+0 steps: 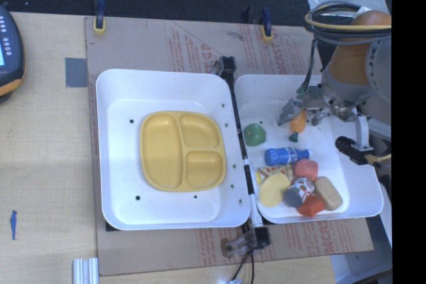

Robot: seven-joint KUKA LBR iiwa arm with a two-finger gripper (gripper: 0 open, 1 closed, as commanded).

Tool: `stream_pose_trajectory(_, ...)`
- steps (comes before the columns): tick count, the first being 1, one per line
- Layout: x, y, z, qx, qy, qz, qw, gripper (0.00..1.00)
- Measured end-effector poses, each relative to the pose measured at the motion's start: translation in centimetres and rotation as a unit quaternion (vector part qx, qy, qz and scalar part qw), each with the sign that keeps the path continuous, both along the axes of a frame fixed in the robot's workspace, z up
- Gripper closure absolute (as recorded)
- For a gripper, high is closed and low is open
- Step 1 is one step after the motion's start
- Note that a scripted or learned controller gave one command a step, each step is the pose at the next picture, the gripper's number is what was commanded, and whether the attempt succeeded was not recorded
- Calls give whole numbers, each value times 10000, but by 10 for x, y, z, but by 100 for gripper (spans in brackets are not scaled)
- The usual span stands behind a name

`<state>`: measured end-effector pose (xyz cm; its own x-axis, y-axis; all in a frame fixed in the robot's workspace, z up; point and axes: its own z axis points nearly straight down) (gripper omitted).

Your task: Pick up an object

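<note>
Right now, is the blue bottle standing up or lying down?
Lying down. The blue bottle rests on its side on the floor of the right bin, with its long axis running left to right and its white end toward the left.

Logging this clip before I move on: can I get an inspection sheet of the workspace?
Surface: cardboard sheet clamped on a wood bench, two white bins.
Job's things: blue bottle, green piece, piled toys in right bin.
Clutter: yellow divided tray in left bin.
Grippers: gripper low in right bin, by an orange piece; grasp unclear.
Cables: black cable at the front edge.
Surroundings: handheld controller at left.
</note>
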<state>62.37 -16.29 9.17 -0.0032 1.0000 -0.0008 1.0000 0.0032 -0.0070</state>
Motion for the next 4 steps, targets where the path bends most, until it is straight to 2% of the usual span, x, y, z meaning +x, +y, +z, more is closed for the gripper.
stream_pose_trajectory(1, 32, 24, 1, -1, -39, 22, 10000, 0)
stream_pose_trajectory(2, -14, 4, 8, -2, 1, -5, 10000, 0)
stream_pose_trajectory(3, 35, -11, 1, -4, -43, 17, 10000, 0)
stream_pose_trajectory(4, 1, -4, 0, 4, 0, -5, 10000, 0)
